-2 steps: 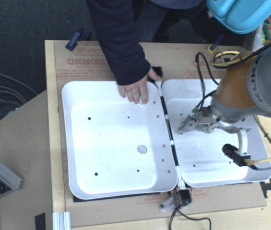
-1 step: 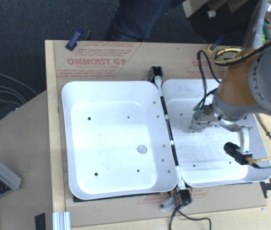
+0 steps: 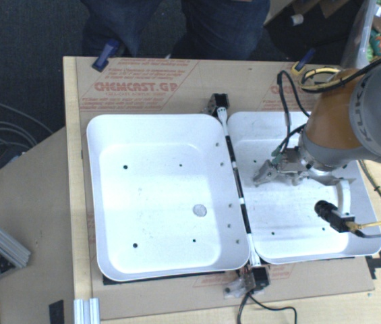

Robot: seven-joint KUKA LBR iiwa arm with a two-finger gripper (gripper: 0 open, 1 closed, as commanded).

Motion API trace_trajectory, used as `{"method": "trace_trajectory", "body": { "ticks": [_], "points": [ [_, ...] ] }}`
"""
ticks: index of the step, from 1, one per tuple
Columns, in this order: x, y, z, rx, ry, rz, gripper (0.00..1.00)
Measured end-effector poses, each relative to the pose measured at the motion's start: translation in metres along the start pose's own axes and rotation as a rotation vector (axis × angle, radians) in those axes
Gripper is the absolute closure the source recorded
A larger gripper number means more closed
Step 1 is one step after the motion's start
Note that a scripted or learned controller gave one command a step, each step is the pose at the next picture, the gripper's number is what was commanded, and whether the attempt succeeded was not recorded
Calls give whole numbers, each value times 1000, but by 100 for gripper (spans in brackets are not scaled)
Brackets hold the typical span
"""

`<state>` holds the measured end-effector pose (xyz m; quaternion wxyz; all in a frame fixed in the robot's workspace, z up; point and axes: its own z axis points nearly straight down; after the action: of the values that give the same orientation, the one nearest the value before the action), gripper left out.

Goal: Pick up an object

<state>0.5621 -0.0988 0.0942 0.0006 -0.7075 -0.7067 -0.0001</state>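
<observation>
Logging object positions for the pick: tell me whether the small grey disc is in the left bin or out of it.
In. The small grey disc lies flat on the left bin floor, toward its right side, apart from the pincer over the right bin.

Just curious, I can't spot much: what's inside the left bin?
One small round grey thing lies on the left bin floor, alongside a few dark dots. Nothing covers that bin; the arm hangs over the other one.

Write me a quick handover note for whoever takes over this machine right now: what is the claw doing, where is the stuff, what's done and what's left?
Gripper: low over the right-hand shallow white bin, near its left wall; nothing seen between its fingers.
Things: one small round grey disc lies on the floor of the left-hand shallow white bin, apart from the arm.
Done: no pick yet.
Left: reach an object, grip it, lift it.
</observation>
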Motion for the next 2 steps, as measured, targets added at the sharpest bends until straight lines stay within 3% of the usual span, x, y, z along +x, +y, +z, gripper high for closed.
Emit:
{"method": "trace_trajectory", "body": {
  "ticks": [1, 2],
  "points": [
    [-4, 63, 9, -1, -1, -1, 0],
    [-6, 105, 9, -1, -1, -2, 0]
  ]
}}
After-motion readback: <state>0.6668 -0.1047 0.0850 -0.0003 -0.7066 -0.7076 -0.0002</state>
